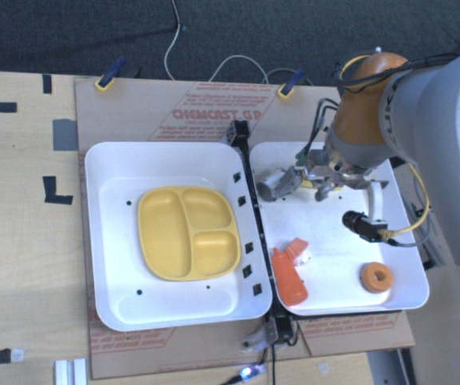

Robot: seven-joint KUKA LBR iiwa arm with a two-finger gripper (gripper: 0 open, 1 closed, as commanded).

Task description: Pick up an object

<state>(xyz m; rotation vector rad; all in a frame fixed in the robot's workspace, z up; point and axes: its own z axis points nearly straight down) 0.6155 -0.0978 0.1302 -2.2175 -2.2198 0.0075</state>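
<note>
Two shallow white bins sit side by side on a cardboard sheet [213, 111] held at its far edge by two yellow-and-blue clamps [110, 74]. A yellow divided plate [188, 233] lies in the middle of the left bin [105, 175]. The right bin [406, 295] holds an orange spray bottle [289, 275] against its near left wall, next to the black divider [250, 215] between the bins, and a brown doughnut [376, 277] toward its near right corner. The bottle and doughnut lie well apart, with bare bin floor between them. The grey arm with its orange band [362, 111] reaches in from the right, its gripper [282, 184] over the far left part of the right bin, clearly far of both objects. Whether its fingers are open or shut cannot be told, and nothing is seen held.
</note>
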